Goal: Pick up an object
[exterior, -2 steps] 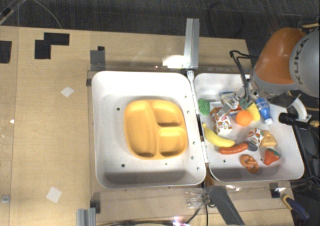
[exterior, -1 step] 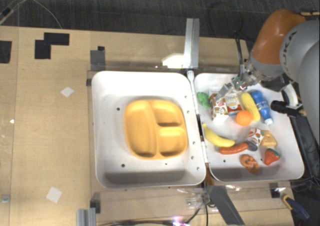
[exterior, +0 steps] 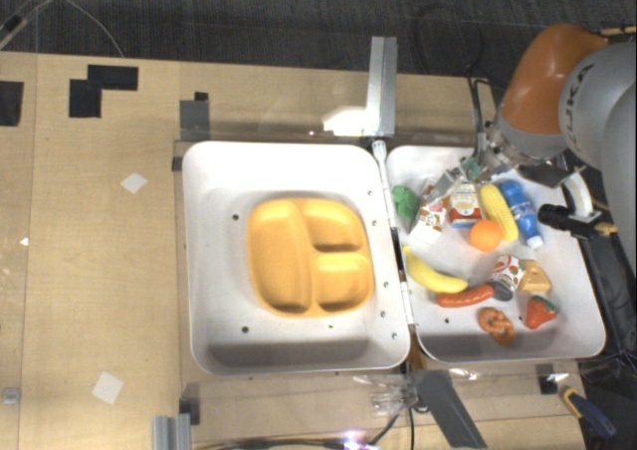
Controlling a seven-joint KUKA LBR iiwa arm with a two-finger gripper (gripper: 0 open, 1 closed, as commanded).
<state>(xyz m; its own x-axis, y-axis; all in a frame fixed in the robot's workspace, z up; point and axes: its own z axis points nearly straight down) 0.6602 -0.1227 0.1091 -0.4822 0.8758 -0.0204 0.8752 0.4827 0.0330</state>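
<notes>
The right bin (exterior: 587, 338) holds several toy foods. Among them are a green piece (exterior: 404, 203), a snack packet (exterior: 435, 207), a small carton (exterior: 465, 205), a yellow corn cob (exterior: 497, 211), a blue bottle (exterior: 521, 209) and an orange (exterior: 486, 236). Nearer the front lie a banana (exterior: 434, 277), a red sausage (exterior: 465, 296), a pretzel (exterior: 496, 323) and a strawberry (exterior: 540, 312). My gripper (exterior: 474, 169) hangs low at the bin's back edge, just above the packet and carton. Nothing is seen held in it.
The left bin (exterior: 214, 239) holds a yellow divided tray (exterior: 309, 254). A metal post (exterior: 382, 90) stands behind the seam between the bins. The grey arm with its orange band (exterior: 547, 80) comes in over the right bin's back right corner.
</notes>
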